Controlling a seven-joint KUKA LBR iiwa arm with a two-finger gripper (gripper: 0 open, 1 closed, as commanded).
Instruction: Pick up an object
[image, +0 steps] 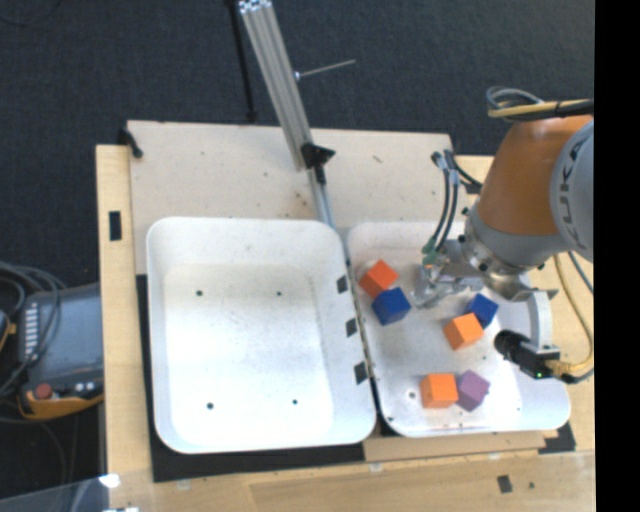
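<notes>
Two shallow white plastic bins sit side by side on the pale wooden bench (115, 300), and we take the right bin (545, 405) as our landmark. To its left, touching along the shared rim, we see the left bin (250, 335), bare but for small dark specks. A slanted grey metal rail (285, 90) rises from beyond the seam between the two.

Inside the right bin, at its left wall, we find an orange cube (378, 277) with a blue cube (391, 305) touching it just in front. Toward the bin's front lie another orange block (438, 390) and a purple block (472, 389), touching each other. Near the bin's middle sits a third orange cube (463, 330), with a second small blue cube (485, 309) just beside it on the right.

Above the bin's middle we see the hand (432, 285) of the grey arm, close to the first blue cube. We cannot tell whether it is released or clenched; no block shows between its fingers.
</notes>
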